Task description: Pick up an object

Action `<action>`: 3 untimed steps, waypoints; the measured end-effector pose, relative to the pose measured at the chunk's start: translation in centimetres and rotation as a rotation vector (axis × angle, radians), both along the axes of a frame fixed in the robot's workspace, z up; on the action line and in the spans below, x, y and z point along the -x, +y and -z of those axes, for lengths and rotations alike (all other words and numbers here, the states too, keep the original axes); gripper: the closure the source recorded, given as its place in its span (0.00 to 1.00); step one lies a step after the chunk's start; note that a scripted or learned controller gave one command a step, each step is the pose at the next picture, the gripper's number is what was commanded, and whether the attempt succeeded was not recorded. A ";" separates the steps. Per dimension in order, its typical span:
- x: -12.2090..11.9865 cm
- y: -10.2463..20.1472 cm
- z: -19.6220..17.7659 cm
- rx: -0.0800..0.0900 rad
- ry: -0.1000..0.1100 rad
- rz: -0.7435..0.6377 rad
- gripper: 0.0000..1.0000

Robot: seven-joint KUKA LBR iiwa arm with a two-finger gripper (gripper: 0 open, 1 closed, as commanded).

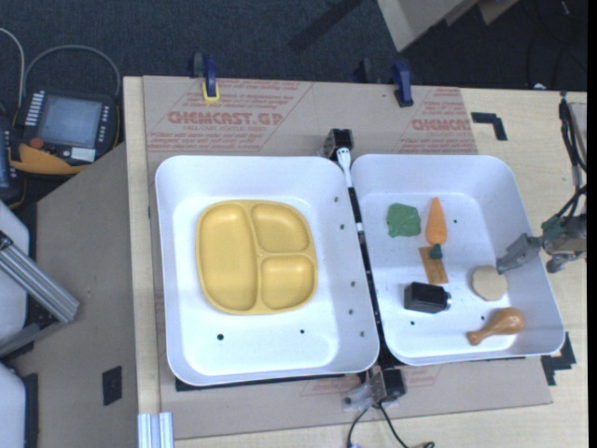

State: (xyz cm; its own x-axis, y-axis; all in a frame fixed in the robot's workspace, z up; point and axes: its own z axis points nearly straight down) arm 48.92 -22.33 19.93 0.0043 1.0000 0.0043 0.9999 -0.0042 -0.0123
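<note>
**Pincer low at the right bin's edge, nothing in its grasp**

Parked over the right bin (485,180), at its near-side wall, with the pincer (512,258) tipped down toward the floor. Clenched or released? Cannot tell from up here. Carrying nothing, by the look of it.

Far off to its left: the left bin (177,250), cradling a yellow divided plate (254,256). Too wide and too flat for this pincer; likely to slip if tried.

Closest pick: the pale round disc (487,283), just beside and a touch below the tip. Could skate away into the sloped wall if nudged. Below that, a toy drumstick (497,325), hard against the rim; risk of striking the rim on the way down. Further left, a black block (426,297) touching a brown stick (434,267); could grab both or neither. Beyond, a toy carrot (436,222) and a green piece (403,219).

Printed in red on the brown board (280,110) behind the bins: "CHEMCAST G.P", then again further right, only partly legible.
</note>
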 end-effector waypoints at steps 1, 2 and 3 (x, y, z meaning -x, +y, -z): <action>-0.3 0.1 -0.6 0.004 -0.011 -0.004 0.00; -0.2 0.3 3.7 0.001 -0.006 -0.003 0.00; 0.2 0.2 10.1 -0.001 -0.005 -0.004 0.00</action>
